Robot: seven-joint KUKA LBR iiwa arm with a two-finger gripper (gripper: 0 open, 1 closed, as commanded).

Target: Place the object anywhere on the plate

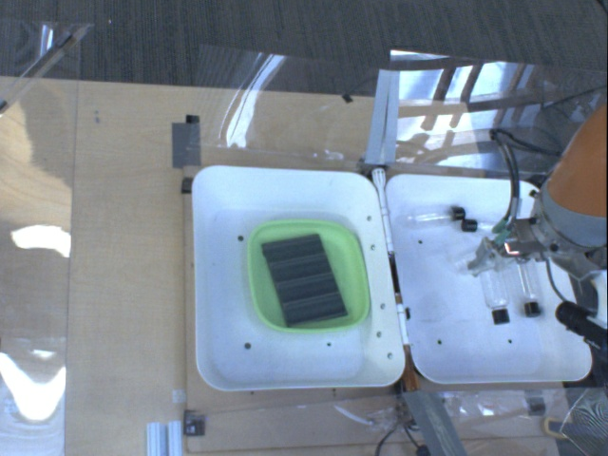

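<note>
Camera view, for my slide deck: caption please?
Dark ridged block lies on green plate in left bin; gripper over right bin.

I note the arm entering from the right edge, its orange band uppermost and the grey wrist section below it. The wrist angles down and to the left. The gripper hangs low with its two clear fingers pointing toward the lower edge of the view, set slightly apart. I see nothing between them. Black cabling loops above the wrist.
</note>
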